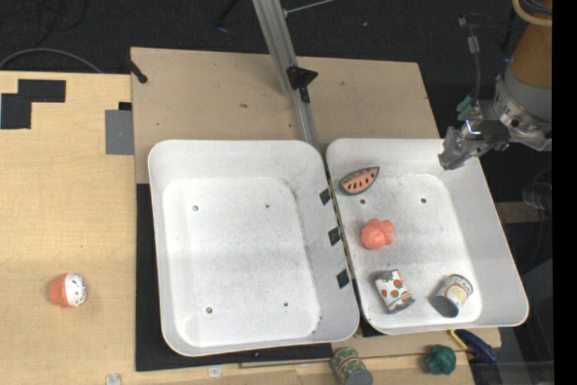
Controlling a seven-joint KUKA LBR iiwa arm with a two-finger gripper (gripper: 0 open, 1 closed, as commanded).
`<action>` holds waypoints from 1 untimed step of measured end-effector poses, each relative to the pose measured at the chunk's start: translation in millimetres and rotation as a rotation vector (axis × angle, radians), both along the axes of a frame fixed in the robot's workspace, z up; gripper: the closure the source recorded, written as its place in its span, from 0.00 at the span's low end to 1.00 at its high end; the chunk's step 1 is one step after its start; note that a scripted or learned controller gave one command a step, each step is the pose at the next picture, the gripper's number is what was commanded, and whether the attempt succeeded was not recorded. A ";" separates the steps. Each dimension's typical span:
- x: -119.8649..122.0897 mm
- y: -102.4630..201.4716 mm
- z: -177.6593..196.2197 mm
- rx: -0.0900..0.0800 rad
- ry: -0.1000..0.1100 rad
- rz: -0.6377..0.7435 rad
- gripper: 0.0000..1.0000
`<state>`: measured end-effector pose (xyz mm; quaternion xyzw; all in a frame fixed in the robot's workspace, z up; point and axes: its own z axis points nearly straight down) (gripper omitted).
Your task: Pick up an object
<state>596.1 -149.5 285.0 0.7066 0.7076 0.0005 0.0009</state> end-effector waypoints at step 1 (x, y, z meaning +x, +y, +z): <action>-15.9 46.8 -5.6 0.003 0.006 0.002 1.00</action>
